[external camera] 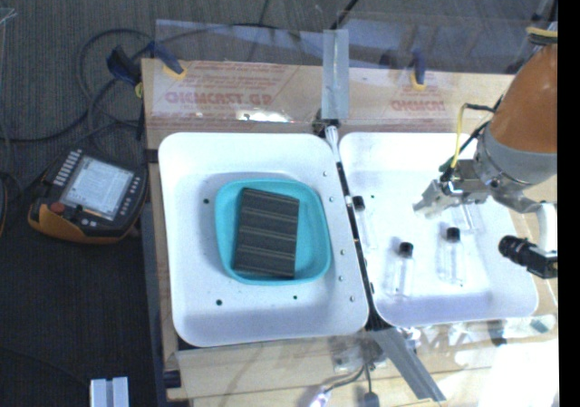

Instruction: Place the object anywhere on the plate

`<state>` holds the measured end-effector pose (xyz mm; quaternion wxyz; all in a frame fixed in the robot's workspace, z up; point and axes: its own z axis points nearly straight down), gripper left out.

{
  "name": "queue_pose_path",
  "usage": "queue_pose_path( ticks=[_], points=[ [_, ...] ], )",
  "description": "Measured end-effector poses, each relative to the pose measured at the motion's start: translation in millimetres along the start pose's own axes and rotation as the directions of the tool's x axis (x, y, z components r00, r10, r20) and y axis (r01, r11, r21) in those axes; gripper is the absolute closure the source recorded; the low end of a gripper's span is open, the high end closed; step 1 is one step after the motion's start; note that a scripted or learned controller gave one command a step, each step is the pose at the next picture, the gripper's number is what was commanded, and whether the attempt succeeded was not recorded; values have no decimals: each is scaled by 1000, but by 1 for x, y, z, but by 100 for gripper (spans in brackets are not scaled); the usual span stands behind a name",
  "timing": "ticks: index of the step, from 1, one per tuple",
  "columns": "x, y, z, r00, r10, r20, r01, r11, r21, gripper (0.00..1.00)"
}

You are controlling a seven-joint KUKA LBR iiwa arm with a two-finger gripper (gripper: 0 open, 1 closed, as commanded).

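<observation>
The bench (272, 92) carried two white bins side by side. The left bin (181, 215) held a teal plate (313, 242), and on that plate lay a dark ribbed block (265, 233), flat and well inside the rim. The right bin (507, 296) held two small clear vials with black caps, one (399, 265) near the divider and the other (449, 251) just beside it toward the arm.

The grey arm (535, 115), with its orange band, reached in from the right and hung over the far part of the right bin. Its gripper (450, 198) sat above the bin floor near the second vial; whether it was spread or pressed together could not be told, and nothing could be seen between its tips.

Judged from how things lay, the task looked done if the block was the object meant: it rested wholly on the plate. If a vial was meant, both lay in the right bin, well apart from the plate, and picking one up, carrying it over and setting it down all remained.
</observation>
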<state>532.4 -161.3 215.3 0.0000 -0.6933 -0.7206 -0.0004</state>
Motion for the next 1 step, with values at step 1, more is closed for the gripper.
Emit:
queue_pose_path(
  ticks=[1],
  points=[
    [0, 0, 0, 1000, 0, 0, 0, 1000, 0, 0]
  ],
)
